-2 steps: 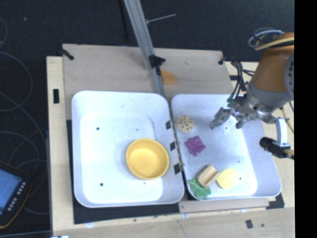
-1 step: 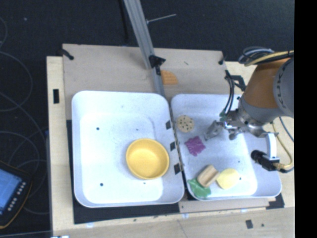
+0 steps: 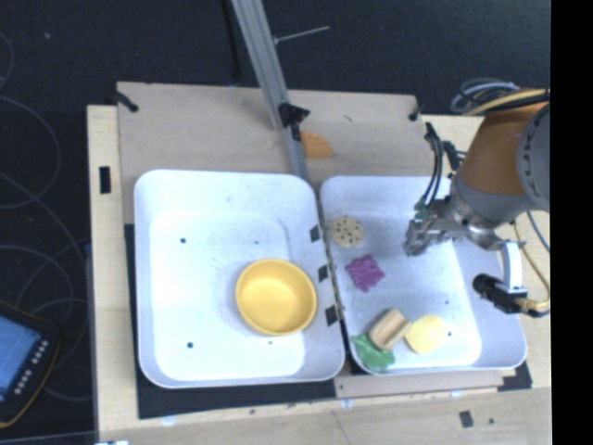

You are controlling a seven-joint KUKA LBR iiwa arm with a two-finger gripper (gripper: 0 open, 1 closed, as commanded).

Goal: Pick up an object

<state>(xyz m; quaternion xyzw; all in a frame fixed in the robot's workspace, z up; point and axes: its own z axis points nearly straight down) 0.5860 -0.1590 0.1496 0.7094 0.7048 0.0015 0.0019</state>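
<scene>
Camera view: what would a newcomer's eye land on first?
Likely the yellow bowl, sitting alone toward the near right corner of the left bin. Next, the grey arm with its orange band, reaching in from the right, its gripper over the right bin. Then the small things in that bin: a tan perforated disc, a purple piece, and a tan block, yellow lump and green piece near the front edge.
</scene>
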